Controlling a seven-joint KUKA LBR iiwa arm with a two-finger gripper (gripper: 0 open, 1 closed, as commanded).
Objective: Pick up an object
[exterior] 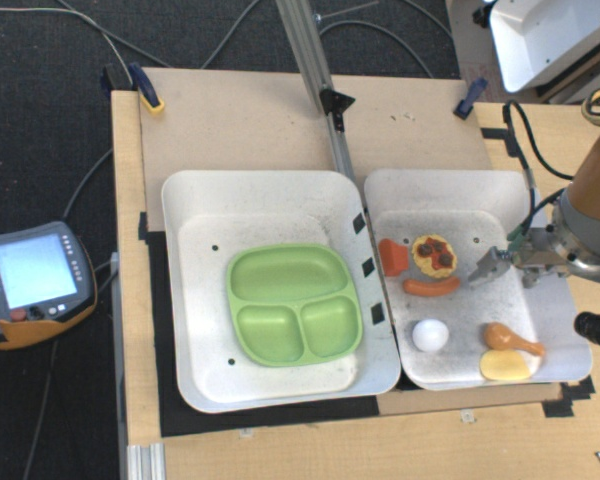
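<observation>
The grey two-finger gripper (485, 264) hovers in the right shallow white bin (450, 190), whether spread or pressed together I cannot tell. Just beside its tip lie a red toy sausage (431, 287) and a small round toy pizza (433, 254), with bare floor behind. A white ball (430, 335), a tan toy drumstick (511, 339) and a yellow oval piece (507, 366) crowd the front rim.

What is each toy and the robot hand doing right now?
Green three-part plastic plate: flat in left bin.
White ball: resting in right bin.
Red sausage: lying below little pizza.
Yellow drumstick: lying down.
Gripper: over right bin, holding nothing.
</observation>
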